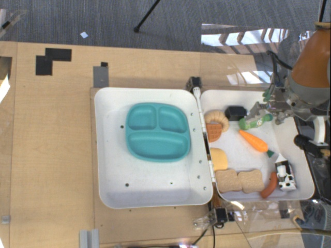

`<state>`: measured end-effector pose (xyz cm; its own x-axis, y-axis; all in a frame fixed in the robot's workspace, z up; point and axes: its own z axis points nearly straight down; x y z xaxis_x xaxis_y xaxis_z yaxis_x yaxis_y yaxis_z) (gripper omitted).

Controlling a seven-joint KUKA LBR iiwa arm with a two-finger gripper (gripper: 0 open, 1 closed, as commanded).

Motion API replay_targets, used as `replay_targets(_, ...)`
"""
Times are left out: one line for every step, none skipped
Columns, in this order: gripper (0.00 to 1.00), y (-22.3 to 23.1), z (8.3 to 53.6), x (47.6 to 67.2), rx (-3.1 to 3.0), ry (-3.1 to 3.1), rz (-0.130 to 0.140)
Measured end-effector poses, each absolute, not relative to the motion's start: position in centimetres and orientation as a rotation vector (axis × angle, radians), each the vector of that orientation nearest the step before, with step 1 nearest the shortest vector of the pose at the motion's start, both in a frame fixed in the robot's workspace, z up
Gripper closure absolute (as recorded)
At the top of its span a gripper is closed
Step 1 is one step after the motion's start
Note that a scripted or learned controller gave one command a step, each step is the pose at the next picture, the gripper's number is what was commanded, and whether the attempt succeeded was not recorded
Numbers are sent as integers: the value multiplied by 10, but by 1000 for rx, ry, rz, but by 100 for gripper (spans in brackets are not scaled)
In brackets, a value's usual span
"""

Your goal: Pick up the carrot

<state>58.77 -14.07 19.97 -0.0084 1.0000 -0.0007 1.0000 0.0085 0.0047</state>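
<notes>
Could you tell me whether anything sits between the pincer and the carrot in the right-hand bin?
Nothing visible blocks the way. The pincer hangs over the upper part of the right bin, with a small green item just below it. The carrot lies on bare bin floor slightly further down, apart from its neighbours and open from above.

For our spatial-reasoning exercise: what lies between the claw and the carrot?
In the camera view, a small green item sits just below the claw, then bare white bin floor down to the carrot.
</notes>
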Motion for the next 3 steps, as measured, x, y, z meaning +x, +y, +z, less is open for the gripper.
replay_targets(0,-153,89,541,1948,2451,10)
replay_targets(100,-151,101,546,1939,2448,21)
replay_targets(100,-96,191,519,2000,2405,17)
